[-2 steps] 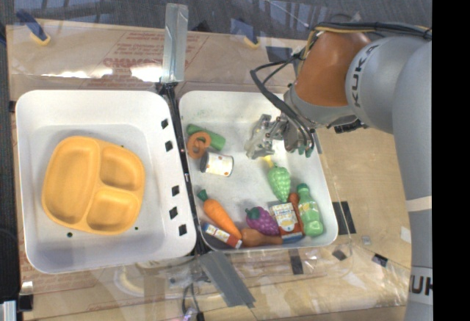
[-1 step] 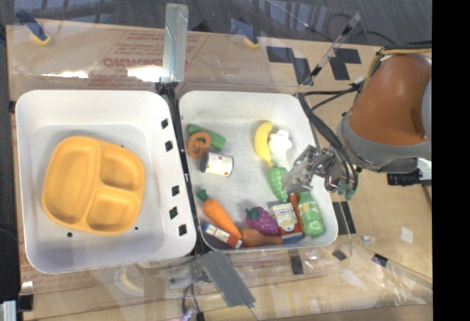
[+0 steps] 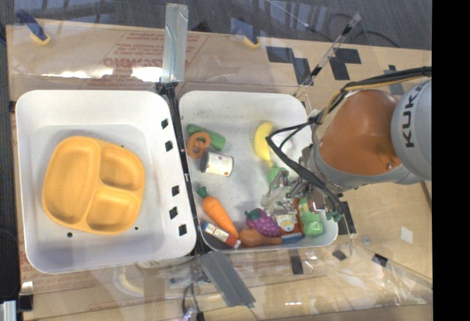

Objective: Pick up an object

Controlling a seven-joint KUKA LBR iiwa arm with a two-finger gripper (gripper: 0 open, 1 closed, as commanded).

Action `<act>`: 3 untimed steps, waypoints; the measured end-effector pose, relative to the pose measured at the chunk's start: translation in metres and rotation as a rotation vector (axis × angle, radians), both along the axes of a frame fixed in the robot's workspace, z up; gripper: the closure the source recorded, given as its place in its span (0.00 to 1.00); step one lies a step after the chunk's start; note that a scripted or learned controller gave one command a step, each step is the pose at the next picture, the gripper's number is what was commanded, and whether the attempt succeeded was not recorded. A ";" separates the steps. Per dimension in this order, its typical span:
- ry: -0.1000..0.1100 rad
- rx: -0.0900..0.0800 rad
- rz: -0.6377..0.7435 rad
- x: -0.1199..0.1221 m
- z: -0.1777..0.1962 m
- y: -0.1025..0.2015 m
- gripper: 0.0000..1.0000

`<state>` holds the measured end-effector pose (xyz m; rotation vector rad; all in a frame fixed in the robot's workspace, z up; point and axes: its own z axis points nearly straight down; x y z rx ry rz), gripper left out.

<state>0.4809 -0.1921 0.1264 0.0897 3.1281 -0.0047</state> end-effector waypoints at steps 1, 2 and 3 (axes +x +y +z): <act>0.000 -0.003 0.012 0.017 0.145 -0.019 1.00; 0.019 0.007 0.087 -0.005 0.022 -0.001 1.00; 0.009 0.004 -0.067 0.038 0.028 0.054 1.00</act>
